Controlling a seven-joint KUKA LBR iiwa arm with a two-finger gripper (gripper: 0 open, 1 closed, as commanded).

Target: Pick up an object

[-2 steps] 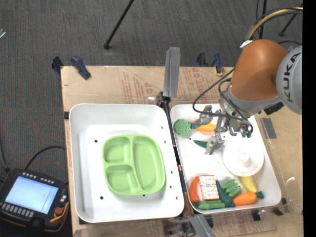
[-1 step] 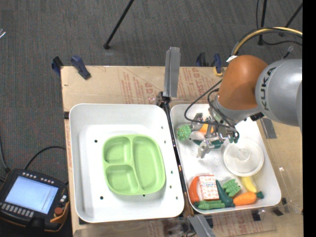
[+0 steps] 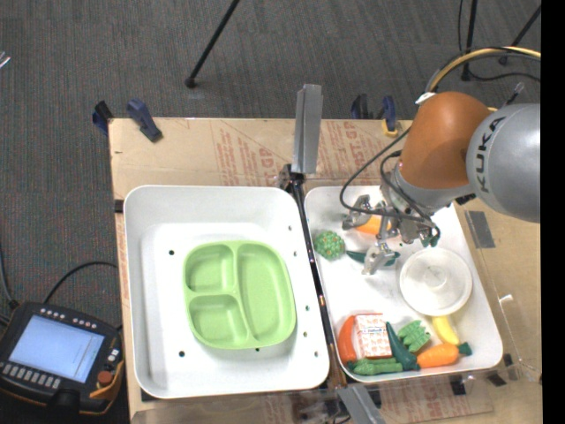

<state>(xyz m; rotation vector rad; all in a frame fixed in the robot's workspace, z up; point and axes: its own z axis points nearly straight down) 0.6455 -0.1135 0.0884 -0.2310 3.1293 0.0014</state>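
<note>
**Tool lowered into the right bin, nothing clamped**

At the near left corner of the worktop [image 3: 124, 162] a teach pendant [image 3: 60, 358] with a lit screen is seen lying on the floor. In the left bin [image 3: 146, 210] a green divided plate [image 3: 238, 294] is set flat near the middle, with three compartments. Along the near edge of the right bin [image 3: 477, 263] a cluster of toy foods is gathered: an orange and white carton [image 3: 366, 336] towards the near left corner, a dark green pod [image 3: 380, 367] lying just in front of it, a toy carrot [image 3: 437, 355] to its right, and a yellow piece [image 3: 446, 329] beside the carrot. A white bowl [image 3: 434, 281] is placed upright further in, near the bin's right edge. A green broccoli piece [image 3: 329, 244] is found at the bin's left wall. The tool [image 3: 381, 253] is held low over the middle of the right bin, between the broccoli piece and the white bowl; its fingers appear spread apart, with nothing seen between them. Just behind it an orange piece [image 3: 371, 225] is partly hidden. A grey upright post [image 3: 307, 131] is fixed at the far edge, between the bins.
</note>
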